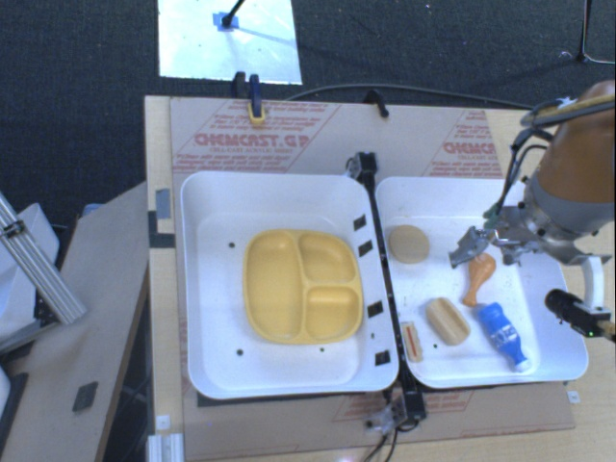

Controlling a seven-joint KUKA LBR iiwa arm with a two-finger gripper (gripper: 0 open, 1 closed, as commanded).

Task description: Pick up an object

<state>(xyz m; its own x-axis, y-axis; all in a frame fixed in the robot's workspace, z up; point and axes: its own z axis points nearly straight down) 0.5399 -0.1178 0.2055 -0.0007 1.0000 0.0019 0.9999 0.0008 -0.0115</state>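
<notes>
The right bin [558,359] holds a round tan bun [409,243], an orange-brown drumstick [477,280], a bread roll [447,320], a small hot dog [412,342] and a blue bottle [502,334]. My gripper [489,249] hangs over the drumstick's upper end, open, with one grey finger [469,248] to its left and the other to its right. Nothing is held between them. The grey arm with its orange band [577,166] comes in from the right.
A yellow divided plate [303,285] lies in the left bin [221,219]. A black divider with clips [377,277] runs between the bins. Cables [525,152] hang beside the arm near the right bin's far edge.
</notes>
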